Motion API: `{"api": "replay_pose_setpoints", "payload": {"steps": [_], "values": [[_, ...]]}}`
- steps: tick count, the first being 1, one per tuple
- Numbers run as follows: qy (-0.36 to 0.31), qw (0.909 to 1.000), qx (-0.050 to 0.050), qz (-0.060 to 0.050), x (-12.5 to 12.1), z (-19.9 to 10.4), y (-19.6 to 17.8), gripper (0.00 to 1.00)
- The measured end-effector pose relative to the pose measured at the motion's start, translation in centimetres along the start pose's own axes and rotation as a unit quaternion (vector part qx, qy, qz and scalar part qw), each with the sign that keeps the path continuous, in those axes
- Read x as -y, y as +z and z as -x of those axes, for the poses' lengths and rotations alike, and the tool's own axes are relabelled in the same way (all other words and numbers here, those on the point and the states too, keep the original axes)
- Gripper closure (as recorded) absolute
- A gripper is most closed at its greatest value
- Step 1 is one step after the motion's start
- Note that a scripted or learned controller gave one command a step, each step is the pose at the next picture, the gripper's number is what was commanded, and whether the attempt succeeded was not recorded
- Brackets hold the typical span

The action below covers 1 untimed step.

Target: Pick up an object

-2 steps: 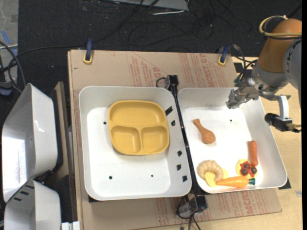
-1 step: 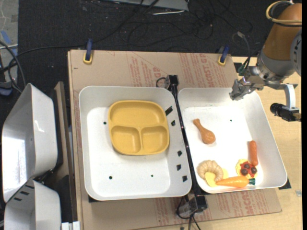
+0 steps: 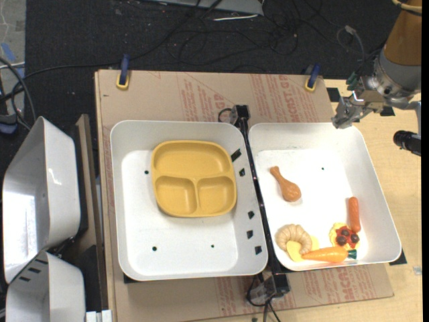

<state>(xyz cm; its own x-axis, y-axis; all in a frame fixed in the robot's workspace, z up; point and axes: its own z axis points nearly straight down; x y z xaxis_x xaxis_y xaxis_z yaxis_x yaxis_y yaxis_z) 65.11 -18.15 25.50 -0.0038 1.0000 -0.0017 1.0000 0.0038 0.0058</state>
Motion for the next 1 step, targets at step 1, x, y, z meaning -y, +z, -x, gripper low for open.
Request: {"api": "replay_pose_setpoints", "payload": {"steps": [1], "values": [[-0.001, 1.0000, -0.001, -0.003, 0.90, -4.16, 0.20, 1.00]]}}
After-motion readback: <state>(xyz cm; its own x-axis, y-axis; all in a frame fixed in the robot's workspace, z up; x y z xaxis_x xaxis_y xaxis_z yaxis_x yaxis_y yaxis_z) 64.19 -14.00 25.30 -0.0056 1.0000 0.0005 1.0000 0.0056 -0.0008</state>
